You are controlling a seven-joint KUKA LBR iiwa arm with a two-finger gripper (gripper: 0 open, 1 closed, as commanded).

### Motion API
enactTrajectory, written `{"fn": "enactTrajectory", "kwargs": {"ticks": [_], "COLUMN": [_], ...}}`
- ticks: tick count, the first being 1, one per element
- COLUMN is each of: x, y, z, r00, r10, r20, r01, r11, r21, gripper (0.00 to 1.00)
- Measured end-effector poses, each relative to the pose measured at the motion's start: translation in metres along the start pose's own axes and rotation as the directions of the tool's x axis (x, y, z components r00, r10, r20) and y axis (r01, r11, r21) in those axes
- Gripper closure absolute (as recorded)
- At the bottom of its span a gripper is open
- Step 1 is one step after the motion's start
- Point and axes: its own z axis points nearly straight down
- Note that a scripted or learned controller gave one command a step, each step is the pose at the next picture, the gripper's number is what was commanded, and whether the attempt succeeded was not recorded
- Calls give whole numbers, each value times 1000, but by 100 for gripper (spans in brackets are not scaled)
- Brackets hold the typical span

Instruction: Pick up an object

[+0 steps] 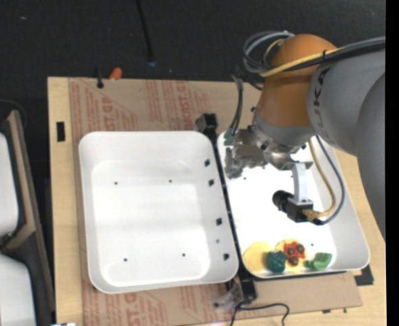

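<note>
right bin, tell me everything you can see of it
The right bin is a shallow white tray with rounded corners, looking like smooth plastic, lying flat on the bench beside the left bin, their rims meeting. The arm hangs over its far end. Along its near edge lies a cluster: a yellow piece, a teal one, a red one, a green one.

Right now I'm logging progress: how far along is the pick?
Nothing looks picked yet. The end effector sits over the right bin's far left corner. The yellow, teal, red and green objects lie along its near edge, so approach, grasp and lift remain.
</note>
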Motion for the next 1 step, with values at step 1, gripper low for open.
{"fn": "enactTrajectory", "kwargs": {"ticks": [1], "x": [57], "y": [-1], "z": [-11], "r00": [1000], "r10": [-1], "r20": [0], "r01": [1], "r11": [1000], "r21": [-1], "gripper": [100]}}
